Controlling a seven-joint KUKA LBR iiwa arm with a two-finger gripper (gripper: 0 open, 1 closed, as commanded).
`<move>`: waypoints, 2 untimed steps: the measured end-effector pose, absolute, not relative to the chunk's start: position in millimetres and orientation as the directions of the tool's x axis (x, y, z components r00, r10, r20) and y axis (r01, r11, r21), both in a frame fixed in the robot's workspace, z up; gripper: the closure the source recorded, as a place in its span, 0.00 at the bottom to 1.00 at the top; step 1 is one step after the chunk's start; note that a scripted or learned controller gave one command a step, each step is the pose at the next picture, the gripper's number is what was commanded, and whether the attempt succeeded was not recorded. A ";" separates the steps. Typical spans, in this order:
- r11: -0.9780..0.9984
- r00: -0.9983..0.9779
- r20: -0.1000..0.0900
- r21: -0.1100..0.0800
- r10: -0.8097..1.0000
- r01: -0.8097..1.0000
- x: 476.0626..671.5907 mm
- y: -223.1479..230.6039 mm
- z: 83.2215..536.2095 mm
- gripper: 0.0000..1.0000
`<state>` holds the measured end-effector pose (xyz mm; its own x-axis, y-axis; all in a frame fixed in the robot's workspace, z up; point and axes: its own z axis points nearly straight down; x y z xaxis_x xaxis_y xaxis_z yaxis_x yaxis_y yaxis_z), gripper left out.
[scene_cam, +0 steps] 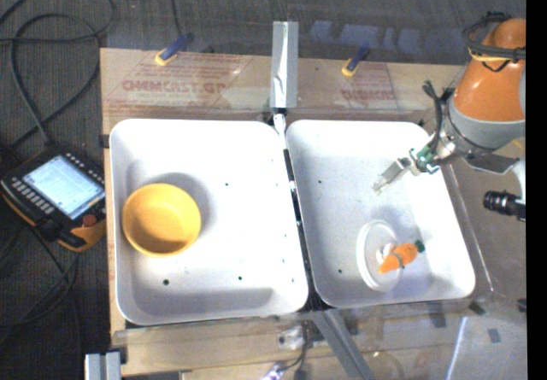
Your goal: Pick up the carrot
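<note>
A small orange carrot [399,257] with a green tip lies on a white saucer [374,260] near the front of the right bin [342,199]. My gripper [385,179] hangs over the back right part of that bin, well above and behind the carrot, its slim fingers pointing down and to the left. Nothing shows between the fingers. The arm's orange band [489,79] is at the view's right edge.
A yellow bowl [161,218] sits at the left side of the left bin [214,165]. A metal post [284,71] stands behind the divide between the bins. A handheld pendant [55,195] and cables lie left of the bench.
</note>
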<state>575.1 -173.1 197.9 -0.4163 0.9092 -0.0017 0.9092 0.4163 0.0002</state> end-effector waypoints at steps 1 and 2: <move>0.399 -0.399 0.002 -0.001 0.917 0.917 489.3 -157.2 222.3 0.00; 0.352 -0.352 0.001 -0.001 0.936 0.936 484.4 -127.6 215.9 0.00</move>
<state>484.4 -127.6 215.9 -0.3525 0.9358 0.0010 0.9358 0.3525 -0.0005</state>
